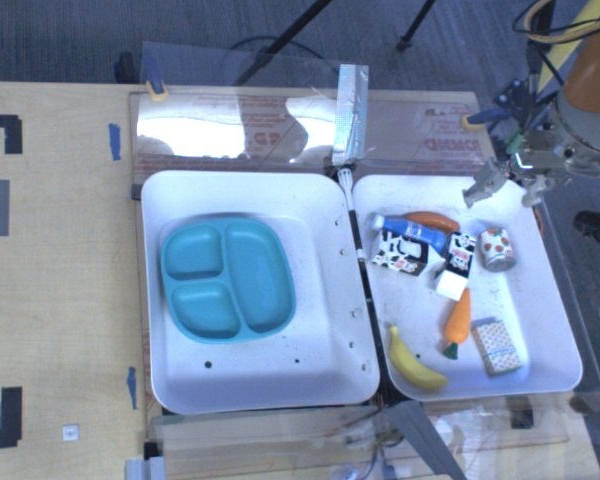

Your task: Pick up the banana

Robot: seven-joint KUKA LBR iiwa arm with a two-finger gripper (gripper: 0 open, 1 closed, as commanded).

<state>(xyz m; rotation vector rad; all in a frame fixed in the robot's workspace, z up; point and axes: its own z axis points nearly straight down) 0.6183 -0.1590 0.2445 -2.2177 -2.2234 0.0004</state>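
While the banana (414, 364) is lying at the near left corner of the right bin (555, 298), the tool (508, 180) is hovering spread over its far edge.

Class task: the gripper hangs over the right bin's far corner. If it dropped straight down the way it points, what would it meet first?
Probably bare floor of the right bin, near the small can; the gripper is far from the banana. Depth is unclear.

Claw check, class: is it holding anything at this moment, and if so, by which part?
Nothing is held. The claw hangs open above the right bin's far edge, while the banana lies untouched at that bin's near left corner.
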